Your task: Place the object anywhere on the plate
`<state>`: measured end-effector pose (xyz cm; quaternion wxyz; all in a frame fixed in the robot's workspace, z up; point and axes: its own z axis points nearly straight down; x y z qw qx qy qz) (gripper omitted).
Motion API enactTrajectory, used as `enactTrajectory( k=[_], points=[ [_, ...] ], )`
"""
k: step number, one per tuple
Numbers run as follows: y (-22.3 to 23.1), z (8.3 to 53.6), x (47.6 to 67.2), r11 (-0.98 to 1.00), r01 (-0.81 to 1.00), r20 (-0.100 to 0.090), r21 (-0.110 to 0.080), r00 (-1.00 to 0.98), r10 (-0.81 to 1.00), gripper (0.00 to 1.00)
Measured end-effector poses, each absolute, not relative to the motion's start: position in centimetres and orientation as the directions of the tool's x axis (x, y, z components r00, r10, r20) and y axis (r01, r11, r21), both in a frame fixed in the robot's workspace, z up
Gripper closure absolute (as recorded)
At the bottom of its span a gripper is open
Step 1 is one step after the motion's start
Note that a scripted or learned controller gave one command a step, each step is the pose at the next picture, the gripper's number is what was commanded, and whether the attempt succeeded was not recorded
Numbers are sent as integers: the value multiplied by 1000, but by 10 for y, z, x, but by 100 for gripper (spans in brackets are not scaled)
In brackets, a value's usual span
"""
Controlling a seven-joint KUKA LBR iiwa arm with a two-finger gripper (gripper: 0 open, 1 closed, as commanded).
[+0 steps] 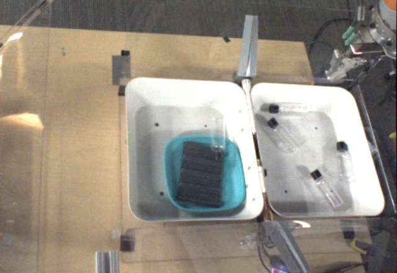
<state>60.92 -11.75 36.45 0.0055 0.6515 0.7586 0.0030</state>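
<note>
Front bracket (282,252) at the seam between the bins is the nearest thing, and it's clear of everything.

Gripper (348,62) is parked off the far right corner of the right bin (366,160), above the bench and not over either bin. Can't tell if it's wide or narrow, and nothing is visibly held.

Right bin has four clear vials with black caps, scattered and well apart: one at the back (286,107), one beside it (282,134), one at the right wall (343,160), one at the front (324,188).

Left bin (139,160) holds the teal plate (234,172), with a black ridged block (200,174) covering most of it. A fifth vial (217,135) lies across the plate's back rim, its lower end touching the block.

Risks, as I judge them:
- That vial is only half on the plate and could roll off the rim.
- The block leaves little free plate, so a drop could bounce out.
- Clear vials make a missed grasp likely.
</note>
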Motion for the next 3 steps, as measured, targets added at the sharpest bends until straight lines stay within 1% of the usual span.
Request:
enactTrajectory(
  k=[1,2,3],
  points=[
    [-83,303,628,175,984,-2,5,-175,984,100],
    [-40,185,640,254,967,-1,4,-254,967,100],
    [-6,343,638,361,933,-4,12,-361,933,100]
  ],
)
